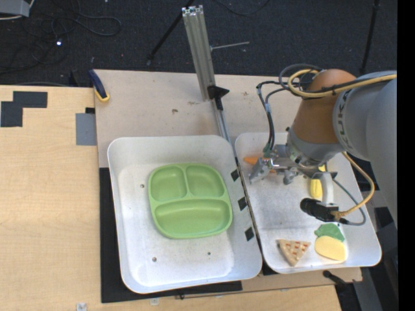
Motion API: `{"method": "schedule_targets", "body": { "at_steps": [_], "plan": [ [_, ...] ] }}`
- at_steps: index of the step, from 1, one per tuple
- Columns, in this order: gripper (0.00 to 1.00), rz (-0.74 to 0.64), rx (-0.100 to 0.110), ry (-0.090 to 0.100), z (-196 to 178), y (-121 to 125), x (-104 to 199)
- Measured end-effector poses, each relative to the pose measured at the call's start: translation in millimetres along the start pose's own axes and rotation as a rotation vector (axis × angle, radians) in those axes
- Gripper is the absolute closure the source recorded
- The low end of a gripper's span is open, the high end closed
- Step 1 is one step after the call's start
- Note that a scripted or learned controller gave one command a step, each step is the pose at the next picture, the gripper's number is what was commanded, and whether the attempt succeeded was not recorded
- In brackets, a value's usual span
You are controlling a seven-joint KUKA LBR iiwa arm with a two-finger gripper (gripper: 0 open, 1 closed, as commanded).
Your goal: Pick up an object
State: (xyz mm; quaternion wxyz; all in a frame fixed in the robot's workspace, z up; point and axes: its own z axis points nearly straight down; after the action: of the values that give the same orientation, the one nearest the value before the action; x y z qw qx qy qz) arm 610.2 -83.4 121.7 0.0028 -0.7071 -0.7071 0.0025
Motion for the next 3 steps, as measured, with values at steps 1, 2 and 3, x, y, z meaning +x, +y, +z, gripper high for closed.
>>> {"method": "schedule_targets", "body": {
  "at_steps": [1,2,3],
  "plan": [
    [1.00,0.004,-0.003,0.000,-13,0,-2],
    [1.00,-0.001,-0.011,-0.001,-73,-1,4],
    [1.00,-0.001,-0.009,-0.001,-116,1,3]
  ]
}}
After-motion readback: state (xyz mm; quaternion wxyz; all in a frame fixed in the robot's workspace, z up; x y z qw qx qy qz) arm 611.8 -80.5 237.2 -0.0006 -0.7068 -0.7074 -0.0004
